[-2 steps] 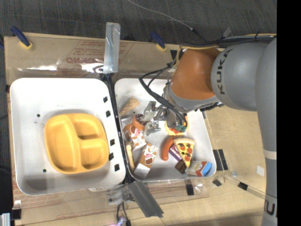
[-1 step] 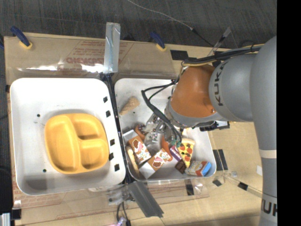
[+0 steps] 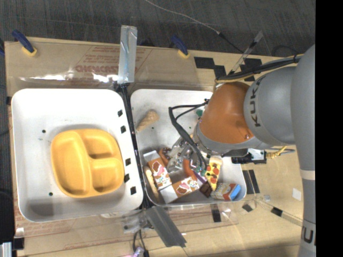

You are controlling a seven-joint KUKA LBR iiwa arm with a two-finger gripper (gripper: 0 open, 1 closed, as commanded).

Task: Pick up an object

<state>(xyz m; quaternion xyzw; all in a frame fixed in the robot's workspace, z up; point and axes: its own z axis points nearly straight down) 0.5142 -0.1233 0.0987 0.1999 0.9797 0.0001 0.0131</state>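
Note:
My gripper [image 3: 181,155] hangs low in the right bin [image 3: 166,98], under the arm's orange band [image 3: 228,114], right over a heap of small packages. Whether anything sits in its grasp I cannot make out. Below it lie a brown-and-white carton [image 3: 159,174], a second similar carton [image 3: 186,187], a yellow packet [image 3: 214,171] and a box with blue and orange ends [image 3: 228,191]. A tan bread-like piece [image 3: 147,120] rests apart near the bin's upper left.
The left bin [image 3: 32,122] holds a yellow divided tray [image 3: 86,161]. A black divider [image 3: 127,138] runs between the bins. Cables loop from the wrist over the right bin. Blue clamps [image 3: 179,44] hold the cardboard at the back edge.

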